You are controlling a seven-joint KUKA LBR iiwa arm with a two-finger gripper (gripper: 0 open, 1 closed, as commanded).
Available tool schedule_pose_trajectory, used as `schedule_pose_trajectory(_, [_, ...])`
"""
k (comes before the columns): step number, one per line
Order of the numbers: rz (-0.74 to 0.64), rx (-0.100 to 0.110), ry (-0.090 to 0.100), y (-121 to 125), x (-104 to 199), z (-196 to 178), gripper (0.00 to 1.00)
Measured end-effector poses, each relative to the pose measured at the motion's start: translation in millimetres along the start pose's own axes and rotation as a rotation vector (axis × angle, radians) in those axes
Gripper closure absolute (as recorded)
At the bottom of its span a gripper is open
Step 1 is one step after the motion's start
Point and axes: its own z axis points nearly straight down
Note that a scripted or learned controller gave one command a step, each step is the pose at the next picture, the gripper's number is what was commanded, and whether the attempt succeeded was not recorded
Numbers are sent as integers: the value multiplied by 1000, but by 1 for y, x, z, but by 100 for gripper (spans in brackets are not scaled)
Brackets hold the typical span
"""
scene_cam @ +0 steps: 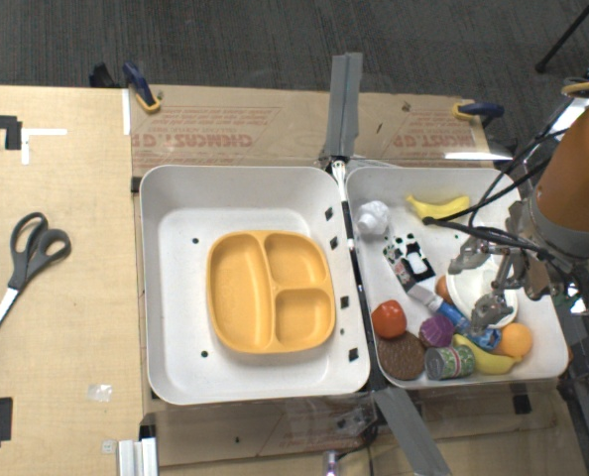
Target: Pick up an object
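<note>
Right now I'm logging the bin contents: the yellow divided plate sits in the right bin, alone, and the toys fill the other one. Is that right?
Not quite. The camera view shows the yellow divided plate alone in the left bin, not the right. The toys, among them a tomato and a banana, fill the right bin.

The arm shows as a rounded orange band with a grey section beneath it. Thin black cables run slantwise off it toward the gripper, which is bare silvery metal, built of small angular jointed parts with slim fingers.
</note>
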Motion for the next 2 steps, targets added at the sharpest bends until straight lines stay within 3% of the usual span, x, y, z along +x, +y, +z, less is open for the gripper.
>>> schedule_pose_trajectory(1, [-54, 5, -20, 0, -53, 96, 0])
schedule_pose_trajectory(2, [28, 7, -31, 24, -81, 104, 0])
